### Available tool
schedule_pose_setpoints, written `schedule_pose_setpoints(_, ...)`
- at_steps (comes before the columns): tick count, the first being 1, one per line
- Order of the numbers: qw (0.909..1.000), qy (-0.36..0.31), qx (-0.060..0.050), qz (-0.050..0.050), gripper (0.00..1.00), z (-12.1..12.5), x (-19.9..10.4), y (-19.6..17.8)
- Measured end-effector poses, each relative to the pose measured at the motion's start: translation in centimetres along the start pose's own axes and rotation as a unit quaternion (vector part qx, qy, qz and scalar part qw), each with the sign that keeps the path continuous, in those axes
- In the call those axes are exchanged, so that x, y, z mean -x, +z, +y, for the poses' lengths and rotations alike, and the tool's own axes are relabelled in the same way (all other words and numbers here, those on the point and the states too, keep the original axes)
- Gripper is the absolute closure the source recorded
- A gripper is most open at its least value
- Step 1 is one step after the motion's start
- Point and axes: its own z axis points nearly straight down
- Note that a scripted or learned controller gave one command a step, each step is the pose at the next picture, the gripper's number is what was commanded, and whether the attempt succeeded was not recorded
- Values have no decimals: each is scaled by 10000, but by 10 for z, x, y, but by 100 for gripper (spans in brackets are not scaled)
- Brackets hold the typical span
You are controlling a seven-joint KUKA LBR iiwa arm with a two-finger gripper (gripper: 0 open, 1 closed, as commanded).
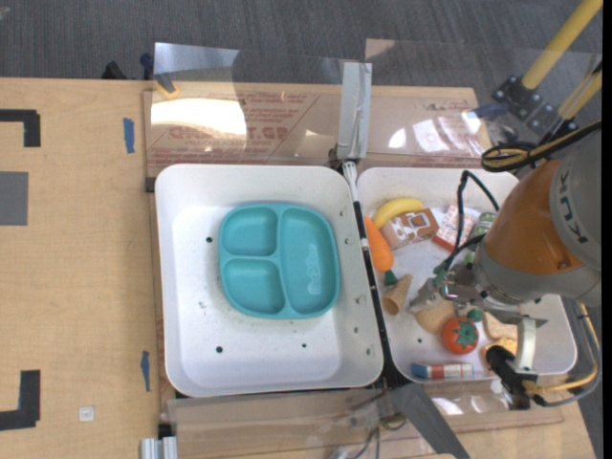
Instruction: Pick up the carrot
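Far to the left of the teal plate (280,260), the bare brown bench (67,256), with black marks near its edge. Around the teal plate, the left white bin (182,285); plate lying flat near the middle of it, three compartments, nothing in any of them.

Just to the right of the teal plate, past the wall between the two bins, the carrot (380,249): orange, lying in the right white bin (411,347) against its near wall, long axis running away from the camera, a small green end toward the lower side. Not held, and apart from the pincer.

A bit further right of the teal plate and higher, a yellow banana (400,208), with a brown and white box (418,228) touching it below. Right of the teal plate and lower than the carrot, a tan cone (395,293), tilted, close under the carrot's green end. Further right again, a red and white packet (457,226), partly hidden behind a black cable.

Well to the right of the teal plate, at about the level of its lower half, the pincer (454,290), hanging over the middle of the right bin under the orange band of the arm (535,228). Apart or together: cannot tell, too dark and too covered from above. Nothing seen clamped in it.

Below the pincer, right of and lower than the teal plate, a round orange-red fruit with a green top (461,336), and near the front wall a small tube with a red end (442,371), lying flat.
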Motion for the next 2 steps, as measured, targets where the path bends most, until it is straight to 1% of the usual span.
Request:
schedule_pose_setpoints(1,9916,1292,-70,-15,100,-21,-90,-94)
schedule_pose_setpoints(2,9950,1000,-51,-7,100,-2,-116,-207)
